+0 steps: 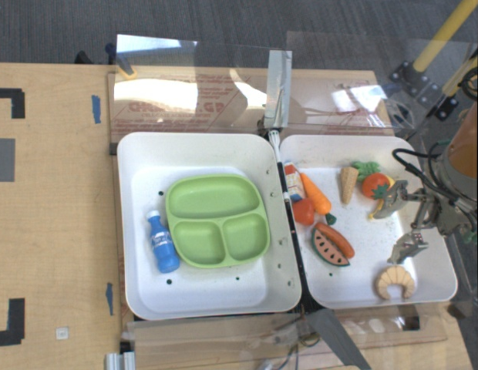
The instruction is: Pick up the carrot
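Note:
The carrot [317, 194] is a small orange piece lying slantwise in the right bin [439, 280], close to that bin's left wall. My gripper [399, 223] hangs over the right side of the same bin, well to the right of the carrot. It is open, one fingertip [388, 200] near the tomato and the other above the croissant. Only bare white bin floor lies between the two fingers.
Around the carrot lie a small red-and-white bottle [292, 183], a red piece [303, 212], a watermelon slice [333, 245], a cone [348, 183], a tomato [375, 183] and a croissant [395, 282]. The left bin [139, 206] holds a green divided plate [217, 220] and a blue bottle [162, 243].

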### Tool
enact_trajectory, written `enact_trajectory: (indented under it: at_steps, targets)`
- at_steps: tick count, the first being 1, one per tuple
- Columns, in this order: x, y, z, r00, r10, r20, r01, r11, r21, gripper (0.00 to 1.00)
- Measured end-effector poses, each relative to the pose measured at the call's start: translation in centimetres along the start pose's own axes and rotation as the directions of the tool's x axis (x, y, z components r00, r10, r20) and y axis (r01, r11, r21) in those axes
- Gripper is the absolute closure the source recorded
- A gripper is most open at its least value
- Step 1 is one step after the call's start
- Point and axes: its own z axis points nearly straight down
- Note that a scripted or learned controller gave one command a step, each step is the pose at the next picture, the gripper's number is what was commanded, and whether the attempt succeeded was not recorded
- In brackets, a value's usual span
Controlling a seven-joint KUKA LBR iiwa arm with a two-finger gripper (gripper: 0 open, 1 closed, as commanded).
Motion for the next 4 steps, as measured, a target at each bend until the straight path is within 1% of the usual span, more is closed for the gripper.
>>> enact_trajectory:
  at_steps: [1, 2, 3, 4]
  targets:
    - [-7.8, 0.3, 8.9, 1.000, -0.006, -0.004, 0.006, 1.000, -0.002, 0.00]
    - [-10.3, 5.2, 12.8, 0.990, 0.138, 0.009, -0.138, 0.990, -0.001, 0.00]
    - [-8.8, 4.3, 12.8, 0.913, 0.407, 0.007, -0.407, 0.913, -0.004, 0.00]
    - [-8.8, 4.4, 12.9, 0.815, 0.579, 0.009, -0.579, 0.815, -0.004, 0.00]
